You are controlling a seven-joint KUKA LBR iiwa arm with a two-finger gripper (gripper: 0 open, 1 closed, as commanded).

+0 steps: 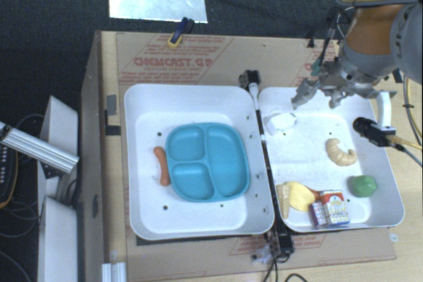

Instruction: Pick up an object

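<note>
Overhead, two white bins sit on a cardboard-topped bench over dark carpet; claw spread apart.

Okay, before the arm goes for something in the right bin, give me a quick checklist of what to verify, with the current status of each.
1. Tool carries nothing: ok, no object shows between its fingers.
2. Tool over the right bin: ok, it hangs above the bin's far edge.
3. Nearest target free: ok, the white object lies alone, just below the tool.
4. Croissant and green ball reachable: ok, each lies apart from its neighbours.
5. Near-edge cluster: not ok, the yellow item and small carton touch.
6. Height above the bin floor: cannot tell.
</note>
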